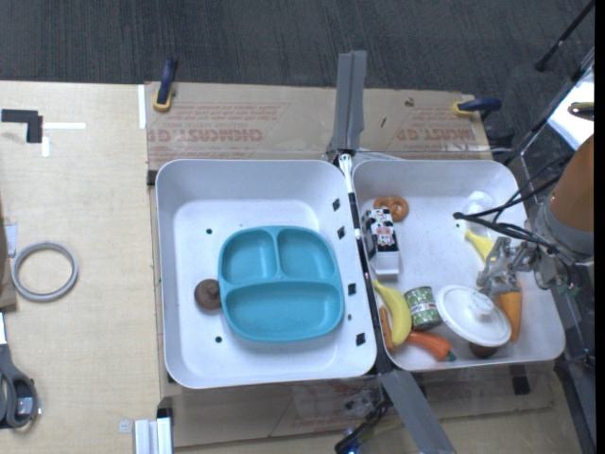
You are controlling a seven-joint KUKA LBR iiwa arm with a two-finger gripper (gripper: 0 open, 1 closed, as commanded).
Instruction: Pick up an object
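My gripper (493, 270) hangs low over the right side of the right bin (430, 173), just above a white round lid (475, 316). An orange wedge (511, 312) lies right below the gripper, and a yellow piece (480, 245) sits just to its left. Further left in this bin are a pretzel (390, 206), a black and white carton (381, 235), a banana (395, 312), a green can (422, 307) and a carrot (431, 345). Nothing is visibly held.
The left bin (180, 253) holds a blue divided plate (281, 284) and a small brown round object (207, 294). A grey ring (42, 270) and scissors (16, 395) lie on the bench at the left. Black cables (492, 218) cross the right bin near the arm.
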